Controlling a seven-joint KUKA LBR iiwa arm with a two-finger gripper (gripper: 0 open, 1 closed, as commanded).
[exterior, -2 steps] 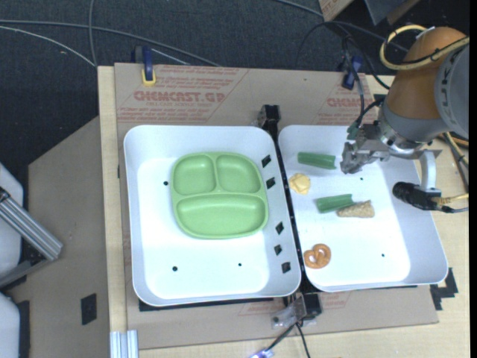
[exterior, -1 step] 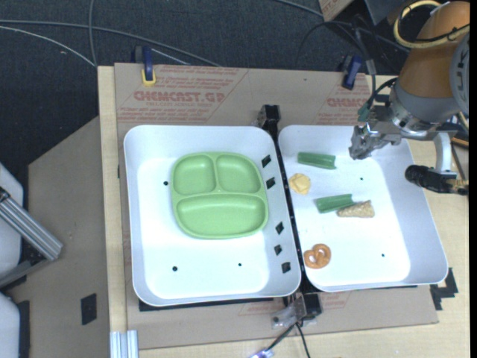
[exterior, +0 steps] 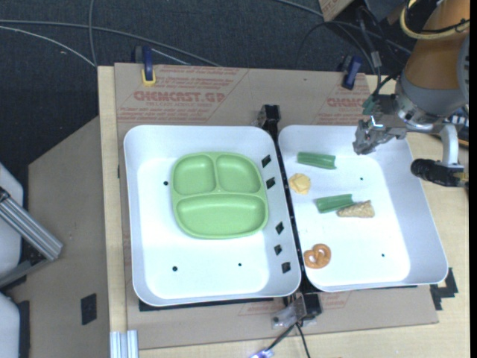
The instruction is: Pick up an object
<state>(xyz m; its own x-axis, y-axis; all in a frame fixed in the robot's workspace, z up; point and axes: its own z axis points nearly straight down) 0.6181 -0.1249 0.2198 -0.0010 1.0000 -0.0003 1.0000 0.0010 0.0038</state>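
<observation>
The right bin holds several small food items: a green stick near the back, a pale yellow chunk by the divider, a second green stick, a tan crumbly piece touching it, and an orange pretzel near the front. My gripper hangs over the right bin's back edge, to the right of the rear green stick and apart from it. Nothing shows between its fingers.
The left bin holds a green divided plate. Black clips line the seam between the bins. Blue clamps hold the cardboard base at the back. Cables trail across the dark floor behind.
</observation>
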